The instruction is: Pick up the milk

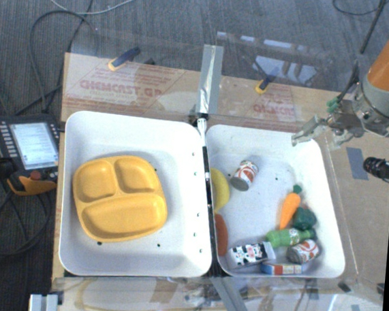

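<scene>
Gripper [304, 135] hovers over right bin [277, 149] far rim, grip state unclear. Milk [251, 253] sits near edge, wedged against green bottle [288, 236]; crowding risks a wrong grab.

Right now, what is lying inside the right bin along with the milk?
The right bin holds the milk, two cans, a carrot, a green bottle and a banana. Whatever lies beneath that crowded corner is covered.
</scene>
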